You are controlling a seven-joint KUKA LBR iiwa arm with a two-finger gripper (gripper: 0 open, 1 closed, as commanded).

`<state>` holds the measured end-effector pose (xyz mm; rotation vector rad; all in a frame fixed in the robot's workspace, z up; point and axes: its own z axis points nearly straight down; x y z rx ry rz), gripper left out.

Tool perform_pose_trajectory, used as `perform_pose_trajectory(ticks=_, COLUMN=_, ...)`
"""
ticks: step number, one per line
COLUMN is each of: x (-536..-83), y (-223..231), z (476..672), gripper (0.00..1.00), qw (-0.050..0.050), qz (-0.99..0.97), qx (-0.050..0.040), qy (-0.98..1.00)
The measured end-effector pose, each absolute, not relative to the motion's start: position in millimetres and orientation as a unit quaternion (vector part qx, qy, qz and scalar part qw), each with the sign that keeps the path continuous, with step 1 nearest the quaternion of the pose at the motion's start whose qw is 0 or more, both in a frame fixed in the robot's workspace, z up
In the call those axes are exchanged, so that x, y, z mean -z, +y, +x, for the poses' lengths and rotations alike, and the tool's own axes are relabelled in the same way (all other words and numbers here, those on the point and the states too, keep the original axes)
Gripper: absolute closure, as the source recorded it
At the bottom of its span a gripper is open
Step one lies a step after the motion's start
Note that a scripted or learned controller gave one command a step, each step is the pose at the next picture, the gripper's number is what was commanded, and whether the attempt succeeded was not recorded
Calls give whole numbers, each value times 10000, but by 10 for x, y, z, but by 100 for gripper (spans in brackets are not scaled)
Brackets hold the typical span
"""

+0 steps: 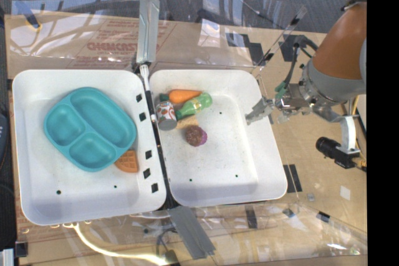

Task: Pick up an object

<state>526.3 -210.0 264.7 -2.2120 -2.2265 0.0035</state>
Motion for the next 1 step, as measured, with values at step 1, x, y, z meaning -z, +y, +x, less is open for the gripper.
perform_pose_trajectory(ticks=1, x=-1422, y=-1708, z=6209, gripper=0, qw=32, qz=-8661, qx=-27, qy=-4999)
